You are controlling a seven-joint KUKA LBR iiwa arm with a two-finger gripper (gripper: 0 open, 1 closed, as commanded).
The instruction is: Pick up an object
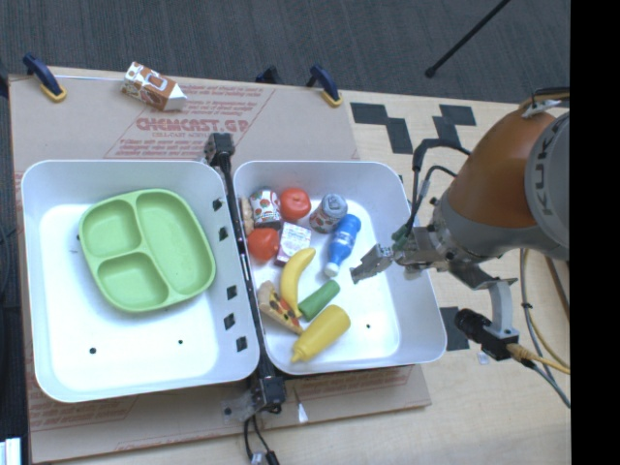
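The gripper (366,265) hangs over the right side of the right bin (412,298), reaching in from the right edge, with bare white floor beneath it. Its two dark fingers look slightly parted with nothing between them, so it carries no load. The nearest thing to it is the blue bottle (341,241), just to its left and apart from it.

That bottle lies on its side among the pile in the right bin, its long axis running from upper right to lower left, white cap end toward the lower left near the banana (294,273). It is probably light, stiff plastic, smooth and round, so it may roll or slip; a hold across the middle of the body, fingers set square to its long axis, looks safest.

The banana lies nearly upright in the view, tip toward the top right, curved and firm. Below it the yellow squeeze bottle (322,332) slants from upper right to lower left, nozzle at the lower left, and a green piece (319,298) lies between them. Near the bin's top sit a small can (331,207), a red tomato (295,202) and a printed packet (264,207).

The left bin (48,337) holds a green divided plate (145,248).
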